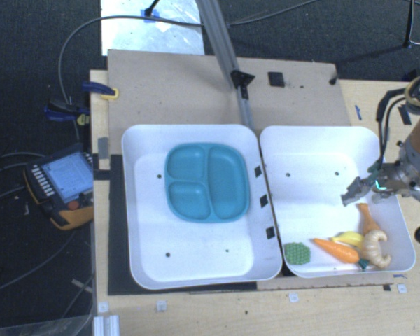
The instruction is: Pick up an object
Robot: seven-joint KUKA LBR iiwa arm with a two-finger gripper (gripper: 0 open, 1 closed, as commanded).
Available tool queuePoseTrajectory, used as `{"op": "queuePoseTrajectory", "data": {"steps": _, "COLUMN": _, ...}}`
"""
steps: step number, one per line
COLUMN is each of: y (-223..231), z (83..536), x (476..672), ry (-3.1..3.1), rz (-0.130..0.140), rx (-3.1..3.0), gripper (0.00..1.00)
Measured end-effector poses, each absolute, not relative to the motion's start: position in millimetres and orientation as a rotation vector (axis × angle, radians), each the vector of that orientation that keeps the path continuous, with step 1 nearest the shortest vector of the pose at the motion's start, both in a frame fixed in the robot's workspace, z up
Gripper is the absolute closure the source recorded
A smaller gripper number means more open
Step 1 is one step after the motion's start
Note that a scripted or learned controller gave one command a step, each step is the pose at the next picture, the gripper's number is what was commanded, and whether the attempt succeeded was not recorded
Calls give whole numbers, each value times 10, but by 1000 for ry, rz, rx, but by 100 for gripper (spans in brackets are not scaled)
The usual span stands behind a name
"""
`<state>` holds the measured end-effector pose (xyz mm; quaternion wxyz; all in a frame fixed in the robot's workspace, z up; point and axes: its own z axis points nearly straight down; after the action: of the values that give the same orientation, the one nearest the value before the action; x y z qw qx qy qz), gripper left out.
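While the arm reached in from the right, its hand (360, 189) hung over the right bin (315, 152), fingers spread apart and gripping nothing. It sat just above the heap at that bin's near corner, likely lining up a grab: two carrots (336, 250), a yellow piece (348, 238), a beige root (376, 247), a green lump (297, 253). A blue divided plate (207, 182) lay in the left bin (147, 257).

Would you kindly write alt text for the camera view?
The end effector hangs over the right bin, above a carrot, banana and green ball. A blue plate lies in the left bin.
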<state>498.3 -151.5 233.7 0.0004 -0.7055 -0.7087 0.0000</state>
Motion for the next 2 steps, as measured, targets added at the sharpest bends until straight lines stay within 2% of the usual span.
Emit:
{"op": "queuePoseTrajectory", "data": {"steps": 1, "y": -1516, "z": 2343, "x": 4988, "ry": -2227, "rz": -2, "rx": -2217, "gripper": 0}}
{"op": "queuePoseTrajectory", "data": {"steps": 2, "y": -1418, "z": 1813, "x": 5034, "ry": -2223, "rz": 2, "rx": -2216, "gripper": 0}}
